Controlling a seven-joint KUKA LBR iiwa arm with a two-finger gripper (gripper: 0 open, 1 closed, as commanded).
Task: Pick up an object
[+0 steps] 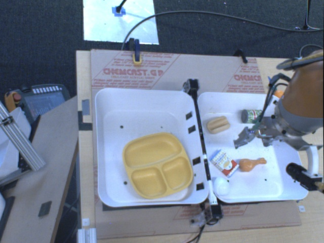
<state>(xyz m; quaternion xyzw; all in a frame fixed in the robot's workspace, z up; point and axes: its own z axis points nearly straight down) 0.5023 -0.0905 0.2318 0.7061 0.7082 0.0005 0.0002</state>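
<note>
Two white bins sit side by side, and we take the black divider [200, 140] between them as our mark. Nearest us, right of its lower end, lies a white egg [221, 186]; beyond that a small red-and-white packet [223, 162] and an orange drumstick [250, 163]. Left of the divider, a yellow compartment tray [157, 163] rests in the left bin [114, 110]. Farther right, the gripper [243, 138] hovers over the right bin [273, 186], fingers slightly parted around nothing. Beyond lie a bread roll [218, 124] and a green can [251, 116].
</note>
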